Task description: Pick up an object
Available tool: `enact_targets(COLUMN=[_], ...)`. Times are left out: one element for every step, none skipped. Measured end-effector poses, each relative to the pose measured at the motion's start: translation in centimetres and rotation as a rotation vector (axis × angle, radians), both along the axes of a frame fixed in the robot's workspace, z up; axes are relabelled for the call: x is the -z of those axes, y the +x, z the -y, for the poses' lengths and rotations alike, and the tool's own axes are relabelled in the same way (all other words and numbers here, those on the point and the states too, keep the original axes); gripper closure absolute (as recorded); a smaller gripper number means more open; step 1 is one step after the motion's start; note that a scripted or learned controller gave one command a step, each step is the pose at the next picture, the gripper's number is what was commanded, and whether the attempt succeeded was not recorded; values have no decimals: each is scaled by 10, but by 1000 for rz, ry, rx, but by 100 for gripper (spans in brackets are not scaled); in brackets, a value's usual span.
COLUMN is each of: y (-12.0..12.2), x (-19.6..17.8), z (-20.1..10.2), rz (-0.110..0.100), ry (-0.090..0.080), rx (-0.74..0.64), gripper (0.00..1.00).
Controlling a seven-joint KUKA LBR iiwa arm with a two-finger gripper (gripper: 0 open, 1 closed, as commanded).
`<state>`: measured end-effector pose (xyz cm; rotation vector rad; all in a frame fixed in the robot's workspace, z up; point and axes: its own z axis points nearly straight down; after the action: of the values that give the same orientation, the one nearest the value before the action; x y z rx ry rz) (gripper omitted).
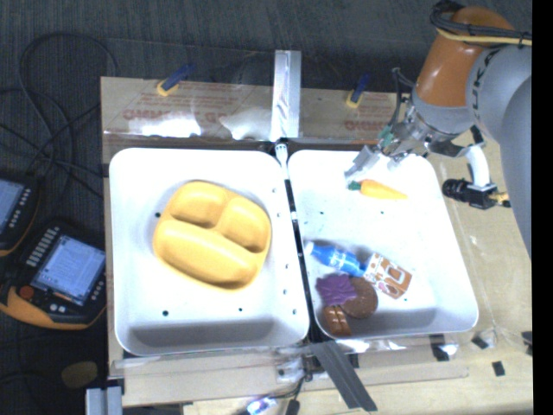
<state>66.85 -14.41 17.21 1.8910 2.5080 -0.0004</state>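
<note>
The pincer [370, 164] hung over the far end of the right bin [449, 258], just beside a carrot [381, 190] lying on the bin floor; whether it was open or closed I could not tell. A large yellow bread loaf [212, 233] filled the left bin [130, 258].

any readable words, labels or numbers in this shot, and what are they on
None can be read for certain.
Red print on the clear sheet behind the bins: blurred.
Patterned packet in the right bin: print too small.
Pendant screen at left: blurred.
</note>
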Motion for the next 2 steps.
enact_targets(y=[0,-36], x=[-146,7], z=[44,26], rz=[1,-2], ry=[-3,0], rx=[78,-46], gripper=[0,0])
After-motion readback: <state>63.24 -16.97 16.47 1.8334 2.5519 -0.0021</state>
